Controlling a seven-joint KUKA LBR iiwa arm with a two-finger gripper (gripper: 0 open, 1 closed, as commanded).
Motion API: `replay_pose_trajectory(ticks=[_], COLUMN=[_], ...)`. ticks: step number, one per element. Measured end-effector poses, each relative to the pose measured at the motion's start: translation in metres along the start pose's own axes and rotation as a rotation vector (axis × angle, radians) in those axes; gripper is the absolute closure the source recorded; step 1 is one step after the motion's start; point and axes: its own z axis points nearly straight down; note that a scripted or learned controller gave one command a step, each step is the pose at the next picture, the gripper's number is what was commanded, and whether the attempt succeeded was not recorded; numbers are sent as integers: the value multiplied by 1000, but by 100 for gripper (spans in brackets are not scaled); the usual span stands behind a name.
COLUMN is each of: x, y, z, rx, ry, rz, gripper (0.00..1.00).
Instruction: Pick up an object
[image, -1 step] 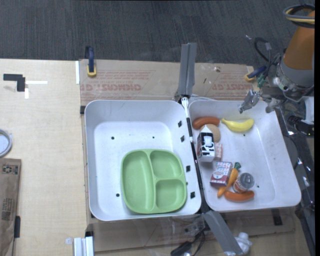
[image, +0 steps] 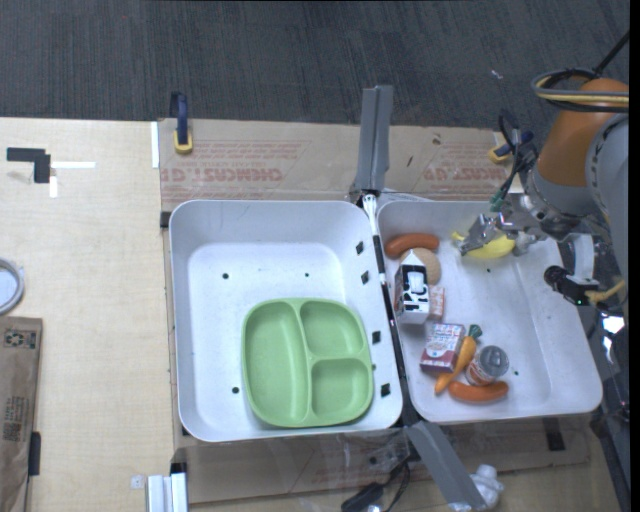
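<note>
A yellow banana lies at the far end of the right bin, with the pincer down on it; whether the pincer is apart or clamped cannot be told from this angle. The grey arm with its orange band reaches in from the right. Nearer in the same bin lie a sausage, a white carton, a red box, a carrot, a can and a second sausage. The left bin holds a green divided tray. Both bins sit on the bench.
</note>
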Motion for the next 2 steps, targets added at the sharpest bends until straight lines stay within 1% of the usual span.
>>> replay_pose_trajectory(ticks=[1,2], x=[1,84], y=[1,-3], z=[-8,-103], rx=[1,1], ry=[-2,0], rz=[-4,83], gripper=[100,100])
